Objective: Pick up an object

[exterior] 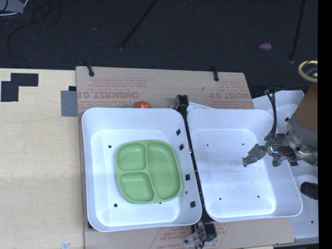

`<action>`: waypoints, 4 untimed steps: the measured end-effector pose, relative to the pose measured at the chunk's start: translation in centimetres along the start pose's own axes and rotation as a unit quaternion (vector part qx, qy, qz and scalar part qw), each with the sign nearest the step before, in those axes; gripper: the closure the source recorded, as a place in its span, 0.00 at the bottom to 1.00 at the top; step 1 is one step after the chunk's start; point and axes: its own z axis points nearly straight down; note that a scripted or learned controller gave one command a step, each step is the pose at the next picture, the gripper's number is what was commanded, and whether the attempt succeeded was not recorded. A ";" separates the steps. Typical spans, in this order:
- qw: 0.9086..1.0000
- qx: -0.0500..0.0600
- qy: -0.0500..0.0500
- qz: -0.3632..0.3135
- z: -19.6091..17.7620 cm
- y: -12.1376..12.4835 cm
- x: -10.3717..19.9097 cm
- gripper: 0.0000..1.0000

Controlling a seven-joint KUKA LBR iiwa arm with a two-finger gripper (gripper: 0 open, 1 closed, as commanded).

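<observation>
Green divided plate [149,171] is lying flat in the left bin [96,134], looking light, stiff and slick, so you are likely needing to pinch its raised rim or a divider, while the gripper [259,154] is hovering over the right bin [259,119], whether spread or pressed together I cannot tell.

You are looking at two shallow white bins sitting side by side on a brown cardboard sheet [155,90]. A green three-compartment plastic plate [149,171] is lying in the left bin [98,139]. A small red-orange round object [141,105] is resting just behind that bin. The grey two-finger gripper [259,154] is hanging over the right bin [228,201], toward its right side.
</observation>
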 end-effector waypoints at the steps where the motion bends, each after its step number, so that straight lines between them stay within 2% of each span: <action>1: 1.000 -0.006 -0.001 -0.001 -0.5 0.2 0.0 0.00; 3: 1.000 -0.003 0.000 -0.001 9.4 1.2 0.2 0.00; 4: 1.000 -0.007 -0.001 0.000 13.9 1.3 0.3 0.00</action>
